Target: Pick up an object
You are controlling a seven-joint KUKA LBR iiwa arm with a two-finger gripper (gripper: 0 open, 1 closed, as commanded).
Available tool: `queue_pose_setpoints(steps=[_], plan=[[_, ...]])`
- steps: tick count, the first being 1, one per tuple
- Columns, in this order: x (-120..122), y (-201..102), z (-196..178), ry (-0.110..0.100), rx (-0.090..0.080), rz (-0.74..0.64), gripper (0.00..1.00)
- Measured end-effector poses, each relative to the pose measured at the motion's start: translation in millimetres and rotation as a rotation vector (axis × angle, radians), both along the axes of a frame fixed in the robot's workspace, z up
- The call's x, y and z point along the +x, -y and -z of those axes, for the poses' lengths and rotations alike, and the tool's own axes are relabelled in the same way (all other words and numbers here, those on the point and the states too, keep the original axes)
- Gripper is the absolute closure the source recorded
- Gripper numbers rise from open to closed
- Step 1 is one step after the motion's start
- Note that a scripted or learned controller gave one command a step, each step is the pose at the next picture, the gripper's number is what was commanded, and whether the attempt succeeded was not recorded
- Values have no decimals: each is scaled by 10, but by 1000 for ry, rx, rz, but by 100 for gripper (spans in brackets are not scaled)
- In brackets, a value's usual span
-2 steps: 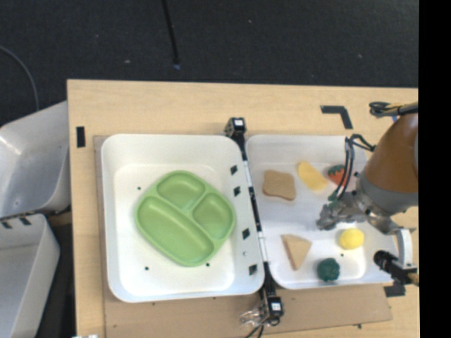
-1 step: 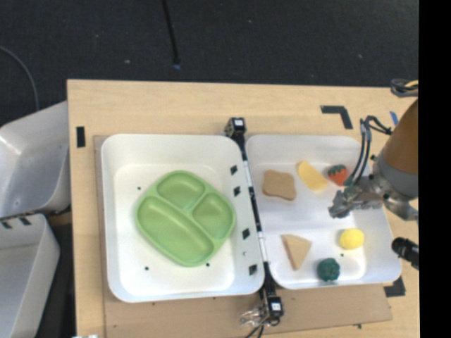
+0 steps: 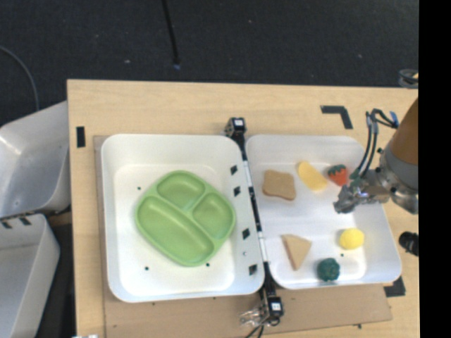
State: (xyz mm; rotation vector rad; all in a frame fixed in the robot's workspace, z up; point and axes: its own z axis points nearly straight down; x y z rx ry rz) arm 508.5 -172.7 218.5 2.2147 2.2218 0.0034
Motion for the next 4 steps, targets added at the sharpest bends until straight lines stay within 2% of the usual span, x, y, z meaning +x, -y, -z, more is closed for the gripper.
queue_pose_setpoints(steps=[1,3,4], plan=[[161,-550,-67,-2,3,-5,100],[196,-1666,32,-5,4,-5,100],[318,-2234,-102,-3,4,-5,100]])
